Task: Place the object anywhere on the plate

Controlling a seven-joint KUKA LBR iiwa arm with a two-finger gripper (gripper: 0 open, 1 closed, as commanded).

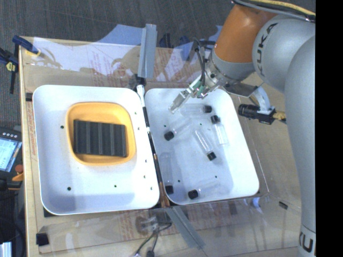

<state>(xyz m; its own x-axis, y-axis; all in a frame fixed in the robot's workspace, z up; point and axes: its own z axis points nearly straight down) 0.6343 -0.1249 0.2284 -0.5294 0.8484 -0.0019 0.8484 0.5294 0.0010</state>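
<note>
Blue clamp (25, 44) at bench corner; small screen (9, 151) at left.

The grey arm (284, 63) reaches in from the right, its hand (179, 103) angled down-left, fingers slightly apart.

Bright, even overhead light washes the two white bins (96, 197), whose floors near blow out and swallow the clear vials lying right of the yellow plate (101, 113). A soft shadow pools along the left bin's near edge below that plate. The dark floor above the plate is grainy. The arm (278, 42) at far right looks soft and blurred.
</note>
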